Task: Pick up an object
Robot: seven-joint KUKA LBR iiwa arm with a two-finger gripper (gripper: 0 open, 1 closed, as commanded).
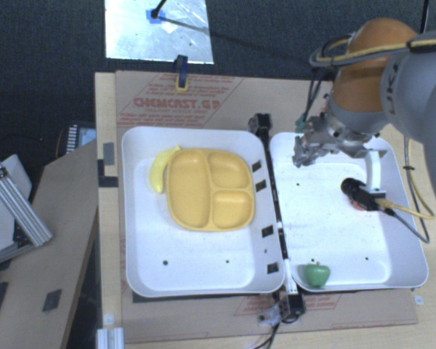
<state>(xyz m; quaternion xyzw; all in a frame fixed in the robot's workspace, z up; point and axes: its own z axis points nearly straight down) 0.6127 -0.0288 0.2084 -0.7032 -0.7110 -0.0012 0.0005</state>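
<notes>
A: White bins (203,286) sat side by side; the left held a yellow tray (207,189) and banana (158,171).

B: The gripper (305,155)?

A: At the right bin's eleven o'clock; its grip couldn't be made out. A green apple (317,274) sat at seven o'clock, hugging the wall, likely to roll away.

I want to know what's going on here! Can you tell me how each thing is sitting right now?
Yellow divided plate: flat in the left bin, right side up.
Banana: lying at the plate's left edge, partly tucked under it.
Green apple: resting in the right bin's near left corner.
Gripper: over the right bin's far left corner, holding nothing I can see.
</notes>
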